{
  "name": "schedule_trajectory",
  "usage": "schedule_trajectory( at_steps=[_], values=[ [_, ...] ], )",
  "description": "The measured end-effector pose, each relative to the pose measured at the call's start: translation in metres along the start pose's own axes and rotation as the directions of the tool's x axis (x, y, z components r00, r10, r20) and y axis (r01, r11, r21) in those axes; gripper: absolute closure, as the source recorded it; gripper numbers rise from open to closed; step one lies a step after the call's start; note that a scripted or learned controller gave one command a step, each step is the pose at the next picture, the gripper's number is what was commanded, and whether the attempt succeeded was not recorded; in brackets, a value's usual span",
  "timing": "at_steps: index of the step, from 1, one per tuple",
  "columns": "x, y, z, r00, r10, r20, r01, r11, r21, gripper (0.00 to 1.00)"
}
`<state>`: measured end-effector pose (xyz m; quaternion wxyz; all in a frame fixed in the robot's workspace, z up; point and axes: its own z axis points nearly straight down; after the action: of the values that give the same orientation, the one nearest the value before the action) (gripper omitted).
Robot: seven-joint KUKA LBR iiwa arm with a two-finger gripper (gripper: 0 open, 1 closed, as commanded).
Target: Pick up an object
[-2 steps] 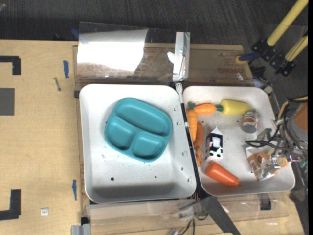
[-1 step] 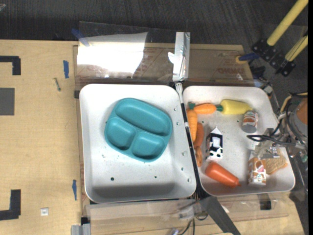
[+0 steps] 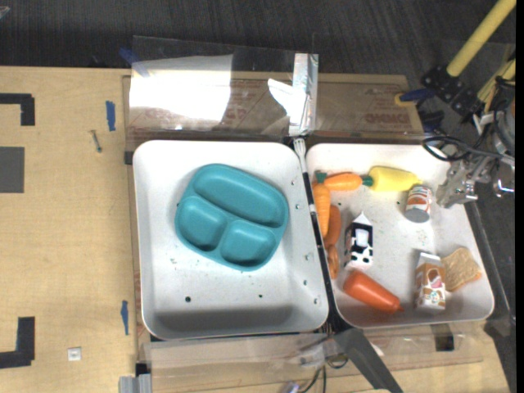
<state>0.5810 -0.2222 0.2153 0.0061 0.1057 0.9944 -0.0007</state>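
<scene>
The right bin (image 3: 458, 305) holds several small things. Along its left wall lie slim orange carrots (image 3: 325, 211), and another carrot (image 3: 342, 182) points at a yellow banana-like piece (image 3: 393, 178). A small red and white can (image 3: 418, 202) stands beside the yellow piece. A black and white cow-patterned carton (image 3: 359, 244) sits mid-bin, with a fat orange carrot (image 3: 371, 291) in front of it. At the front right are a small printed carton (image 3: 431, 284) and a tan cracker (image 3: 460, 268). My gripper (image 3: 460, 188) hangs over the bin's right rim, just right of the can, with nothing seen in it.
The left bin (image 3: 164, 301) bears a teal divided plate (image 3: 232, 214). A clear plastic sheet (image 3: 221, 88) and a foil strip (image 3: 303, 97) stand behind the bins. Cables and a yellow pole (image 3: 487, 27) crowd the upper right. Cardboard covers the bench on the left.
</scene>
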Motion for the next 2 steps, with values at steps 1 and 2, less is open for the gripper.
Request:
schedule_trajectory(
  at_steps=[1,2],
  values=[
    [0.027,0.050,0.008,0.994,0.108,-0.009,-0.108,0.994,-0.001,1.00],
    [0.039,0.144,0.002,0.987,0.158,-0.010,-0.158,0.987,-0.002,1.00]
  ],
)
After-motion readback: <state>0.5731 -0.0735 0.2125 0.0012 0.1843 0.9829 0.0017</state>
